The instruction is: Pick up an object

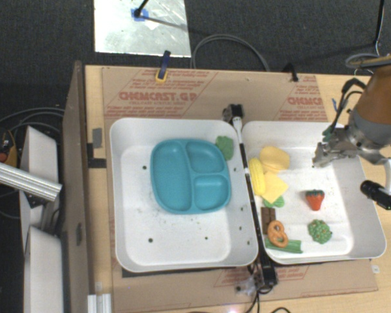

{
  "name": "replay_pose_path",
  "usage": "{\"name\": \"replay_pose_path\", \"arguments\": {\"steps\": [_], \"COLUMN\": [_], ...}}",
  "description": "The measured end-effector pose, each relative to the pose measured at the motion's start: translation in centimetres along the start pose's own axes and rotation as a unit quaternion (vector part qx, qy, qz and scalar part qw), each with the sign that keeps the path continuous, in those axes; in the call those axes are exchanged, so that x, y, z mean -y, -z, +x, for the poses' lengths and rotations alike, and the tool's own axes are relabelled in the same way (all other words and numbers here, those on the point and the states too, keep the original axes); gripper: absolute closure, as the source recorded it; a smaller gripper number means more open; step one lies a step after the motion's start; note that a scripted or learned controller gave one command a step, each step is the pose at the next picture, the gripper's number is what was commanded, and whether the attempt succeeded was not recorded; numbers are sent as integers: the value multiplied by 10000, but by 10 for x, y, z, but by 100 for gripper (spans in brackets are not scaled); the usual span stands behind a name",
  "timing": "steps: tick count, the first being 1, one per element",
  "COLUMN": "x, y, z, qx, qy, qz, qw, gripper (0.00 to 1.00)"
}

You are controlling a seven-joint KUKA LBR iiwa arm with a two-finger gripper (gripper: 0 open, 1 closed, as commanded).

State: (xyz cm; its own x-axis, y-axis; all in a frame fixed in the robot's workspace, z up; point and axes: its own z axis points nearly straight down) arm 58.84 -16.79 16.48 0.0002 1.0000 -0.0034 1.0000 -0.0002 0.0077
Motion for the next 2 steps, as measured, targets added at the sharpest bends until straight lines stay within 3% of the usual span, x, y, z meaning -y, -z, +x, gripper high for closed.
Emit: {"name": "replay_pose_path", "arguments": {"steps": [1, 2], "x": [1, 51], "y": [-4, -84], "z": [2, 1], "qx": [-11, -22], "qy": [7, 1], "qz": [25, 60], "qw": [10000, 10000], "gripper": [0, 0]}}
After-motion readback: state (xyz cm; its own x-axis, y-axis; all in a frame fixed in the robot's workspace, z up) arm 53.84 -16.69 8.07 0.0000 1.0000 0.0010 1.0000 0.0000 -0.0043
